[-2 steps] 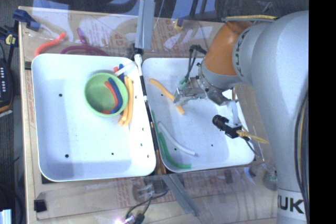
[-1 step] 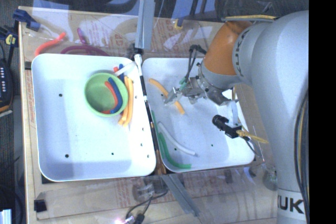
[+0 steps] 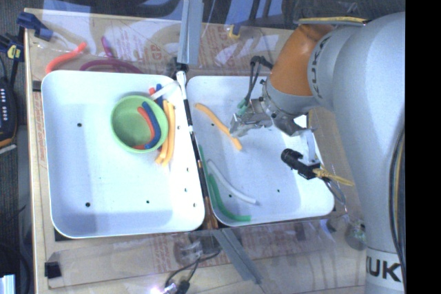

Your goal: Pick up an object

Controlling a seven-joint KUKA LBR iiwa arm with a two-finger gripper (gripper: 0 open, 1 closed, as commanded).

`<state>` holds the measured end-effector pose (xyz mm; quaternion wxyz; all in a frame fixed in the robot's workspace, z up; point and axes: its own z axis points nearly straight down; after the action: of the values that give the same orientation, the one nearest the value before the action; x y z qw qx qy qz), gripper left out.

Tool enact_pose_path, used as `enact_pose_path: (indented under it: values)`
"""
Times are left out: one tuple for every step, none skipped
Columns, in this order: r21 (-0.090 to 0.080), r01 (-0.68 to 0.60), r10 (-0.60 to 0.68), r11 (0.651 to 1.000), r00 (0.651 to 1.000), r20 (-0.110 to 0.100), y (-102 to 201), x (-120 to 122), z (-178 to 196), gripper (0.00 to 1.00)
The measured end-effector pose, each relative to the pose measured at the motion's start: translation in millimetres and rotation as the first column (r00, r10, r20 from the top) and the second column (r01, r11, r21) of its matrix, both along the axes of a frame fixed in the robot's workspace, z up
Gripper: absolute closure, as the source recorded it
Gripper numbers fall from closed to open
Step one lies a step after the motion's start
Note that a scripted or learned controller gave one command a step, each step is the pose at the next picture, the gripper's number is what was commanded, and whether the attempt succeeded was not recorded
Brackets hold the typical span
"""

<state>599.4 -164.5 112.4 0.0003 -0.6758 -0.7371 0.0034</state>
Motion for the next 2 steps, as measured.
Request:
enact_pose_path:
  values:
    - [0.000, -0.001, 0.001, 1.000, 1.000, 0.000, 0.1, 0.0, 0.0, 0.00]
    - [0.006, -0.069, 0.069, 0.998, 0.998, 0.002, 26.7, -2.1, -20.5, 0.00]
